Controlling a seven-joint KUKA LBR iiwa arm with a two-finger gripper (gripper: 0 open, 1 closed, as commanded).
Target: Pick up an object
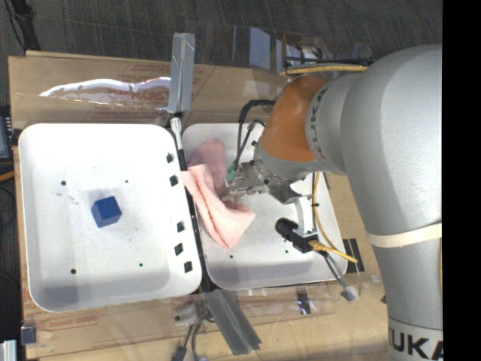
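A pink cloth (pixel 216 194) lies crumpled along the left side of the right bin (pixel 263 275). My gripper (pixel 234 186) is down at the cloth's right edge, touching or pressing into its folds. The wrist and its cables hide the fingertips. A blue cube (pixel 106 210) sits alone in the left bin (pixel 45 277), far from the gripper.
The grey arm with its orange band (pixel 294 122) covers the right bin's upper right part. A black cable connector (pixel 294 235) and a yellow cable hang over the right bin's floor. A metal divider (pixel 183 74) stands between the bins at the back.
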